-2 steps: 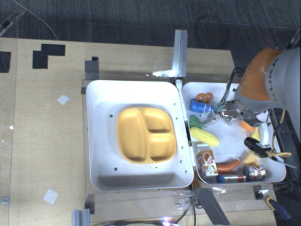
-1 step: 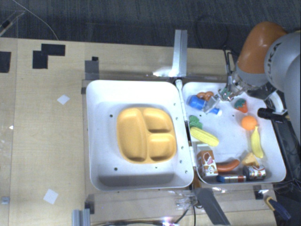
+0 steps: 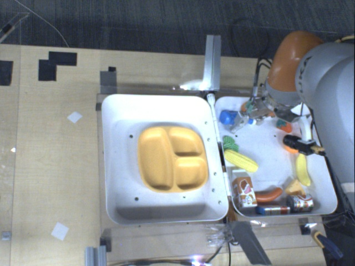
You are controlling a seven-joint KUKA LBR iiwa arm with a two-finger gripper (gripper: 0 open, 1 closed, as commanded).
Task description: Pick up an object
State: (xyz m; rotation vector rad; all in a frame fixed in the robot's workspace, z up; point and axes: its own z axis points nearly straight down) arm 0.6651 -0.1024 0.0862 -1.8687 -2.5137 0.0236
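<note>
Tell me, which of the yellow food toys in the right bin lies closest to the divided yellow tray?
The corn cob with green husk, just beside the bins' shared edge; the banana lies far right.

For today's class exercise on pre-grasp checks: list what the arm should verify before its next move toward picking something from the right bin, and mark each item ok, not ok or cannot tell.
1. Claw is over the right bin: ok.
2. A target lies near the claw, the blue object: ok.
3. Claw open or shut: cannot tell.
4. Claw already holds something: cannot tell; small items crowd its tip.
5. Other targets lie unobstructed, such as the corn cob and banana: ok.
6. Yellow divided tray sits apart in the left bin, out of the way: ok.
</note>
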